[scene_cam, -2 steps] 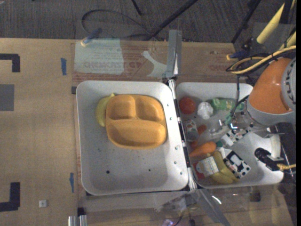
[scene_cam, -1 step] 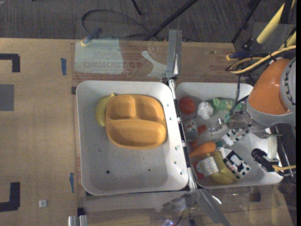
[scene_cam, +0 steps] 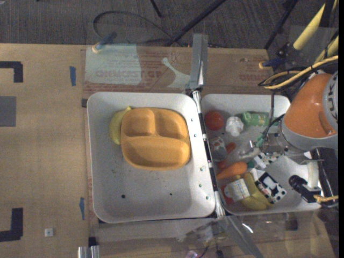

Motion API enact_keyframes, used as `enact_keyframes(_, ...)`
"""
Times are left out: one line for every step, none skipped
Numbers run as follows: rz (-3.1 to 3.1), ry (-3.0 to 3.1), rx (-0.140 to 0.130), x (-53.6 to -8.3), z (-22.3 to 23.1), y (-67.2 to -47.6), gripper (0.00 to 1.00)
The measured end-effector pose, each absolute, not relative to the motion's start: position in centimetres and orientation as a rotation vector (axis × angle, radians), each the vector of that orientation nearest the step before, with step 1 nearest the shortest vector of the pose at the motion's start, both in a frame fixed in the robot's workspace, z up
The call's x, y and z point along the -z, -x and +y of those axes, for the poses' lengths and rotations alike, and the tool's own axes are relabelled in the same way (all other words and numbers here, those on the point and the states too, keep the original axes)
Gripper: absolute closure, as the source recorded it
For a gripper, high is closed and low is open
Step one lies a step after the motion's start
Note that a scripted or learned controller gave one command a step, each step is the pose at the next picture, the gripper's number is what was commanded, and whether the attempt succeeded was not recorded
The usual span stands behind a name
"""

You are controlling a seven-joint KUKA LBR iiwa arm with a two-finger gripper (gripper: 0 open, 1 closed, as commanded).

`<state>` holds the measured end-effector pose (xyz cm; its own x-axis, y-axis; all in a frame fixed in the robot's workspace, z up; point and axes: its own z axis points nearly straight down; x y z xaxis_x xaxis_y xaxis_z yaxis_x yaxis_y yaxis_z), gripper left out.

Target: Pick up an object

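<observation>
Several small things crowd the right bin point(scene_cam: 301, 102) where my fingers point(scene_cam: 264, 150) hang low over the clutter, and from this angle I cannot tell whether they are open or closed, nor see anything between them. Nearest are a black-and-white patterned box point(scene_cam: 271, 187) just below me and a carrot point(scene_cam: 232, 170) beside it toward the middle wall; a banana point(scene_cam: 255, 196) lies touching both. I judge the carrot the best choice: I should line up across its narrow width, come straight down, and avoid nudging its neighbours. The left bin point(scene_cam: 102, 187) on the counter point(scene_cam: 43, 144) holds an orange divided plate point(scene_cam: 156, 137), too broad for me.
</observation>
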<state>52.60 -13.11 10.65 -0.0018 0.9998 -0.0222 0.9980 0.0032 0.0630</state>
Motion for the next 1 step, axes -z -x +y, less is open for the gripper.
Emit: enact_keyframes(2.173,-2.192,-0.054,-10.65,-14.57,-49.93,0.00)
